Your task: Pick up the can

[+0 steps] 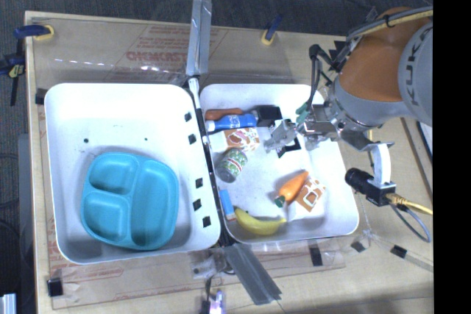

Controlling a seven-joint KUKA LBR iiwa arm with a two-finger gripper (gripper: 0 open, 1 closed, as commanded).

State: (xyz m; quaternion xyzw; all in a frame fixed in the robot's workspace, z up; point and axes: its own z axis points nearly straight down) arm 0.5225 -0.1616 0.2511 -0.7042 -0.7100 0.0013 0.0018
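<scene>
Can lies on its side, left of and below gripper (finger state unclear, apparently empty).

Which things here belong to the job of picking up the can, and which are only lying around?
For the job:
can, on its side in the right bin
gripper, above that bin

Lying about:
banana
carrot
blue divided plate in the left bin

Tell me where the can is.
The can lies in the right bin, near its left wall, below a small carton and left of the carrot.
</scene>
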